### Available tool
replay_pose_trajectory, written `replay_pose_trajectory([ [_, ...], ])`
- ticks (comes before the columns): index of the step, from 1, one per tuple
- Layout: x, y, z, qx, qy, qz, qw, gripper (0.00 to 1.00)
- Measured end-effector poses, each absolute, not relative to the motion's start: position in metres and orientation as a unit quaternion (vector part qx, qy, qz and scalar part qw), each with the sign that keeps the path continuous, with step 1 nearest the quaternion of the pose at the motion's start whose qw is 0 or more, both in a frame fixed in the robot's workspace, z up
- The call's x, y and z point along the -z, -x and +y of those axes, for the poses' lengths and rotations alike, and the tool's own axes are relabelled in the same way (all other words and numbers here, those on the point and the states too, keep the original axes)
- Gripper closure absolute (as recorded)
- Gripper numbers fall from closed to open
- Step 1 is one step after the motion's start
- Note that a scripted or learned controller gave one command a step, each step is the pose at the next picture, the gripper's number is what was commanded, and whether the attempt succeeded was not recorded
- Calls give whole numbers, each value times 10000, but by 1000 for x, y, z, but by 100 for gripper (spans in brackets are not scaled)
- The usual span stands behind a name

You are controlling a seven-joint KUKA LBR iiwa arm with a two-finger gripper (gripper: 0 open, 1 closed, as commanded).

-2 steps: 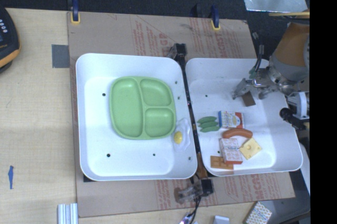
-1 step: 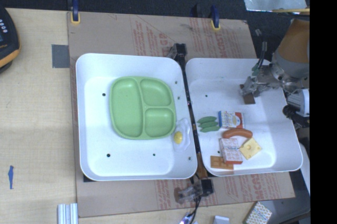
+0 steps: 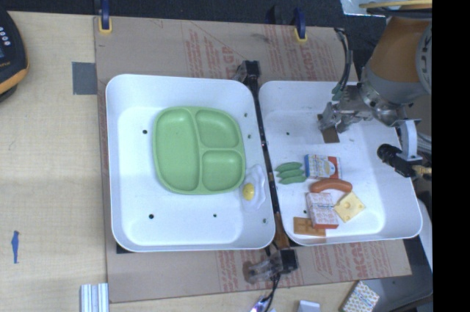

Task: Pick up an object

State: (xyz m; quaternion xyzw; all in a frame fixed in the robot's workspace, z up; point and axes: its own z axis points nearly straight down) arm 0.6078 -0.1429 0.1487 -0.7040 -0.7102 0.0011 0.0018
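My gripper (image 3: pixel 335 120) hangs over the back part of the right bin (image 3: pixel 294 101), reaching in from the right. A small brown piece (image 3: pixel 330 134) sits right at its tip; whether it is gripped or just lies below, I cannot tell. Nearer the front of that bin lie green pea pods (image 3: pixel 290 171), a small white and orange carton (image 3: pixel 321 166), a red sausage (image 3: pixel 330 186), a yellow cheese wedge (image 3: pixel 349 208), a red and white packet (image 3: pixel 321 211) and a brown cracker (image 3: pixel 308 227).
The left bin (image 3: pixel 125 156) holds a green divided plate (image 3: pixel 198 150) and a small yellow item (image 3: pixel 249 191) by its right wall. A black object (image 3: pixel 396 160) juts in at the right bin's right rim. Clamps (image 3: pixel 103 13) hold the cardboard base.
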Motion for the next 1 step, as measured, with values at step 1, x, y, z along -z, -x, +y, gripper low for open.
replay_pose_trajectory([
  [1,-225,-607,-80,22,7036,-7106,-12,100],
])
